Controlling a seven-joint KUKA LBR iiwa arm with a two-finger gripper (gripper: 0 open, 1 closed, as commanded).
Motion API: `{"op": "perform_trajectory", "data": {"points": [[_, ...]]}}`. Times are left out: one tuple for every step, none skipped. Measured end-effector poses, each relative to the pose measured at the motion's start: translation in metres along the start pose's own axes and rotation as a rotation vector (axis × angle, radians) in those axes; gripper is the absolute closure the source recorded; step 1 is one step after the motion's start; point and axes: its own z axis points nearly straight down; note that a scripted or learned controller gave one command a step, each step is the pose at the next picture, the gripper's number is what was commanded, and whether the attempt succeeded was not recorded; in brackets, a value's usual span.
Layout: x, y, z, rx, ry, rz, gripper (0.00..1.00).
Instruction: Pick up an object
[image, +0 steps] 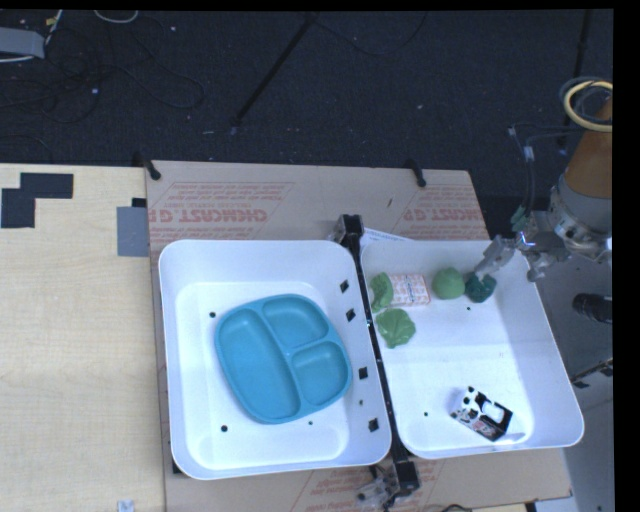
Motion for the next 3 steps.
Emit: {"op": "perform_trajectory", "data": {"points": [[0.000, 0.003, -0.009, -0.015, -0.004, -0.002, 0.00], [0.004, 0.000, 0.055, -0.008, -0.001, -0.003, 0.00], [0.004, -0.001, 0.098, -0.009, -0.002, -0.003, 0.00]]}}
